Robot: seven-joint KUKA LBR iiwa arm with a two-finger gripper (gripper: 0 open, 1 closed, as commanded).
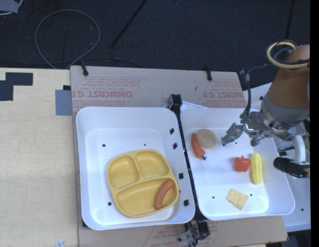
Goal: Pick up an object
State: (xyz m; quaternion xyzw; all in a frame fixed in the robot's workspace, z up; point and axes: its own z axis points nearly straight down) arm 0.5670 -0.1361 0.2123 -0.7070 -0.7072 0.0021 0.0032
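My end effector [234,135] hangs open and empty in the right bin [283,202], just beside the bun [205,138]. Closing off-centre could nudge the bun into the carrot [197,145].

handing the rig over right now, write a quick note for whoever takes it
Gripper: over the right bin, beside the beige round piece; nothing seen between the jaws, and whether they are open or shut is unclear.
Right bin: orange carrot-like piece, beige round piece, red pepper, yellow corn cob, yellow cheese wedge.
Left bin: yellow divided plate with a sausage in its front compartment.
Done: nothing lifted.
Left: grasp one object and raise it.
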